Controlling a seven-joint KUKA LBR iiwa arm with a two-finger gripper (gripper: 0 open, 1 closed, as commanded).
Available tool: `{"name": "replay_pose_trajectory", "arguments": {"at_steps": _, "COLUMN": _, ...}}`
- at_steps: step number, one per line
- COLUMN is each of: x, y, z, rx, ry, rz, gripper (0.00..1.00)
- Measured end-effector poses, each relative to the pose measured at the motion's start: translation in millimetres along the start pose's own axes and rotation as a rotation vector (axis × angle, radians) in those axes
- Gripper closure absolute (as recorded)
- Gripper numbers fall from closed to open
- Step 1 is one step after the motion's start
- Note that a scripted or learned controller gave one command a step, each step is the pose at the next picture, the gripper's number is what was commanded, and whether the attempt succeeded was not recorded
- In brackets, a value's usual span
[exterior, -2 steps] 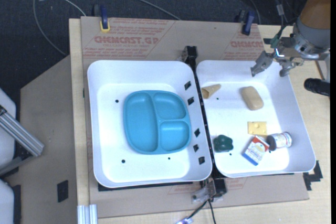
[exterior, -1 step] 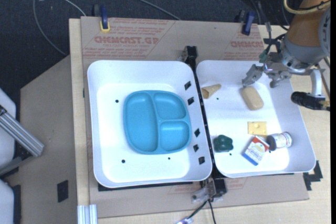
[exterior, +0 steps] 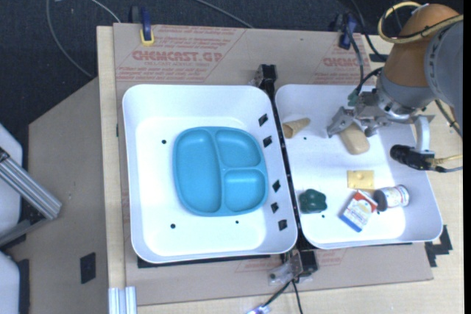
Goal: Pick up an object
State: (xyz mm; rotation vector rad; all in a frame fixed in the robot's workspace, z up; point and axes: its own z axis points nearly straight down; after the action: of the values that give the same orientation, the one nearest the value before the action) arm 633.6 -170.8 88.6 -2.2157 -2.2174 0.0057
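Here, two shallow white bins sit side by side on a bench. The left bin (exterior: 140,158) holds a blue divided plate (exterior: 219,170) at its centre, lying flat. The right bin (exterior: 419,220) holds several small things: a tan wedge (exterior: 296,128) near its upper left, a dark green lump (exterior: 313,201) near its lower left, a pale yellow square (exterior: 360,179) at centre, and a small printed box (exterior: 357,211) touching a little jar (exterior: 392,197) lying on its side at lower right. At upper right, the gripper (exterior: 356,130) hangs over a beige block (exterior: 356,141); whether its jaws are spread or pinching cannot be told.
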Motion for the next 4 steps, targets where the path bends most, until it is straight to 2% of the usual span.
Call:
{"name": "replay_pose_trajectory", "arguments": {"at_steps": 1, "x": -0.4, "y": 2.6, "z": -16.5, "rx": -0.010, "ry": -0.002, "rz": 0.000, "gripper": 1.00}}
{"name": "replay_pose_trajectory", "arguments": {"at_steps": 3, "x": 0.2, "y": 4.3, "z": -145.4, "rx": -0.017, "ry": -0.004, "rz": -0.001, "gripper": 1.00}}
{"name": "replay_pose_trajectory", "arguments": {"at_steps": 4, "x": 0.3, "y": 5.2, "z": -169.9, "rx": -0.012, "ry": -0.003, "rz": -0.001, "gripper": 1.00}}
